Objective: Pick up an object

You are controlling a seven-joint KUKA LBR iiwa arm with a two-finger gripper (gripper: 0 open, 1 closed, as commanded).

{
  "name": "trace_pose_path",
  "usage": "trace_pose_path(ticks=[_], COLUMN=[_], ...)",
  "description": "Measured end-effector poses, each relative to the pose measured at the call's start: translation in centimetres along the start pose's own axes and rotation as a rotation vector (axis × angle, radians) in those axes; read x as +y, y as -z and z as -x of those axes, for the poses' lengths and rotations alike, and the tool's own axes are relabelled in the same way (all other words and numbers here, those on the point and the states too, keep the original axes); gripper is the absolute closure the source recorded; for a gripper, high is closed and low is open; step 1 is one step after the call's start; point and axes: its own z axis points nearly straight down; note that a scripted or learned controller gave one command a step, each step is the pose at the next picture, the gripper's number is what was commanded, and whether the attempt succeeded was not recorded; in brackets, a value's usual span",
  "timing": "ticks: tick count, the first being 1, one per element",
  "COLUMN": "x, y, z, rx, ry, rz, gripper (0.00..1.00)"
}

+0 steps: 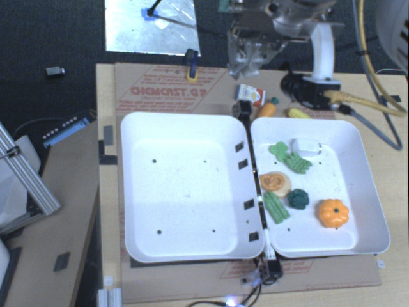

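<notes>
A: Where is the gripper [246,59] now?

B: It hangs high above the far edge of the bench, behind the two bins, near the place where they meet. It is blurred, so I cannot tell if it is released or clenched. I see nothing between its tips.

A: And the things to pick?

B: They all lie in the right bin [364,171]. An orange pumpkin [332,213] is near the front right. A dark green piece [298,199] is just left of it. A round tan slice [275,182] lies near the left wall, and a green bean pod [276,206] is in front of it. Two light green pieces [289,157] lie further back, beside a white object [307,148].

A: And the left bin [147,139]?

B: I see its white floor with some small dark dots.

A: Anything outside the bins?

B: Yes, behind the right bin: a small carrot [266,110], a yellow piece [298,114] and a little white carton [250,94].
</notes>
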Motion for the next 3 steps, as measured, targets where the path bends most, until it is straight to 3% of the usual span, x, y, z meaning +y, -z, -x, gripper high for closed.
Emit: trace_pose_path(ticks=[1, 2, 3], x=[7.8, 1.6, -7.4], y=[-0.2, 0.1, 0.2], z=[-0.7, 2.1, 2.8], rx=[-0.001, 0.002, 0.002], ry=[0.000, 0.000, 0.006], rz=[-0.002, -0.002, -0.005], gripper=[1.00, 1.00, 1.00])
